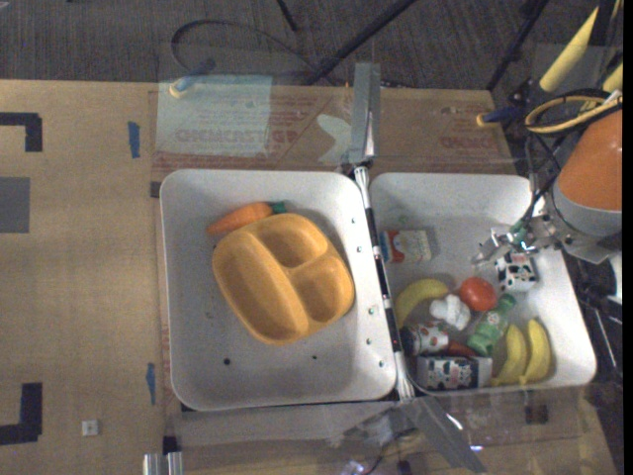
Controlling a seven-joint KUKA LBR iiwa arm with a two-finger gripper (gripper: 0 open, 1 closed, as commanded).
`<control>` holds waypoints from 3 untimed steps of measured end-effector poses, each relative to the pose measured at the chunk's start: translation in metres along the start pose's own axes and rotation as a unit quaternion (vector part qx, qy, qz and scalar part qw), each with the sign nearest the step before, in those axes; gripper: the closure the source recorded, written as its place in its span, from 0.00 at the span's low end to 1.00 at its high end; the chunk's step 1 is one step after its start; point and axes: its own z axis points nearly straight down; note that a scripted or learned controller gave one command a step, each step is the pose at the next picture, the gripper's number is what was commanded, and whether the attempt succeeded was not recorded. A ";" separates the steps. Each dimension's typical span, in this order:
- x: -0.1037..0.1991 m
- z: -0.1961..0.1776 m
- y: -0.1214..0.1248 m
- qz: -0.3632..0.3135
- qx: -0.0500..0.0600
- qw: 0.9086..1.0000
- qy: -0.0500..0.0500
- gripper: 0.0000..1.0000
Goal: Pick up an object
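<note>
The end effector (506, 241) hangs at the right bin's (445, 198) three o'clock edge; its grip I cannot tell, so the pick looks unfinished.

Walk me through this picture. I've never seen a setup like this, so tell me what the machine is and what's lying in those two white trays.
This is one photo from a camera fixed above a bench, looking down at a slant. The robot arm, grey and orange, reaches in from the right. Its end effector hangs over the right bin, close to a small black-and-white cow toy; whether it grips anything is unclear. That bin also holds bananas, a tomato, a green bottle and a small milk carton. The left bin holds a yellow divided plate and a carrot.
</note>
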 end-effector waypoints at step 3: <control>0.014 -0.017 -0.005 -0.162 -0.012 0.987 -0.015 1.00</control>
